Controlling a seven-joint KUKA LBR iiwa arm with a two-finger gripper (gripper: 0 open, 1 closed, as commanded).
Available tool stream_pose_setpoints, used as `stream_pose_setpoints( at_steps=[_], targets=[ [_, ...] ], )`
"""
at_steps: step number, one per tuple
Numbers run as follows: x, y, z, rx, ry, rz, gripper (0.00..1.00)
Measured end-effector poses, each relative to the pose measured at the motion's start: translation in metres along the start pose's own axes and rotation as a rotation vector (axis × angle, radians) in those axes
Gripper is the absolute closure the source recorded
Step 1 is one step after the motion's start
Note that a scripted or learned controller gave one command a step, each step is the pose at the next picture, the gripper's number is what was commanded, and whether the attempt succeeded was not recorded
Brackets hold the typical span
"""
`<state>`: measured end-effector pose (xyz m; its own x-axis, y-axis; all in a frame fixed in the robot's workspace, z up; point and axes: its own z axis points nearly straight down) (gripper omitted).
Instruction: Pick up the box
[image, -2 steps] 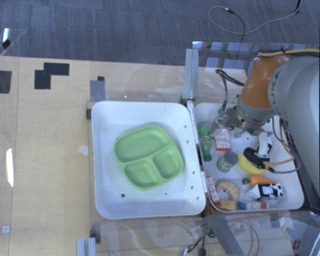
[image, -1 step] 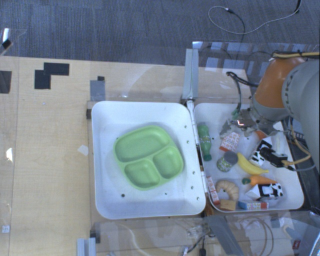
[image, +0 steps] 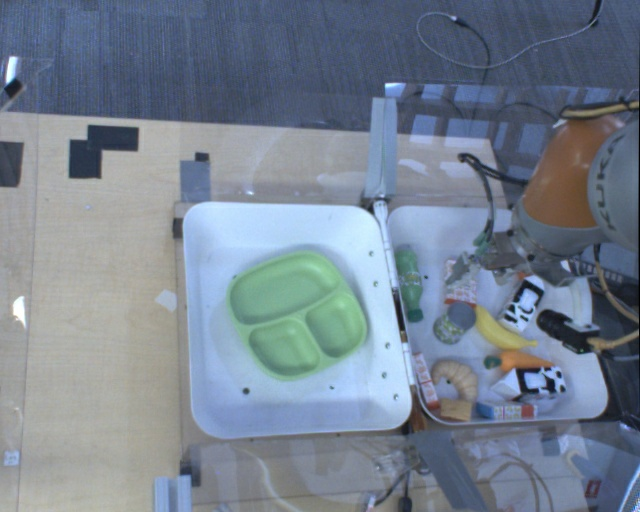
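Box (image: 524, 301): black-and-white, right bin (image: 430, 235), three o'clock side. Gripper (image: 500, 255) just beside; jaw state cannot be told. Advice: centre over box, avoid banana (image: 497, 331).

No text, brand or number can be read. The small box (image: 541, 381) and the white packet (image: 522, 303) in the right bin (image: 430, 235) carry black-and-white patterns, too small to make out.

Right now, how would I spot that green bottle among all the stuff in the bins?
Look at the right-hand bin, the cluttered one. The green bottle lies lengthwise against that bin's left wall, beside the divider between the two bins. It is the only green thing in that bin; the green divided plate sits in the other bin.
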<state>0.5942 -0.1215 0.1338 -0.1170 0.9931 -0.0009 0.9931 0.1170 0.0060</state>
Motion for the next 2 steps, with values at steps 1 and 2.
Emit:
stream_pose_setpoints(
  at_steps=[1, 2],
  targets=[
    [-0.047, 0.037, 0.01, -0.001, -0.002, -0.046, 0.0],
    [0.012, 0.029, 0.041, -0.001, 0.0, -0.136, 0.0]
  ],
)
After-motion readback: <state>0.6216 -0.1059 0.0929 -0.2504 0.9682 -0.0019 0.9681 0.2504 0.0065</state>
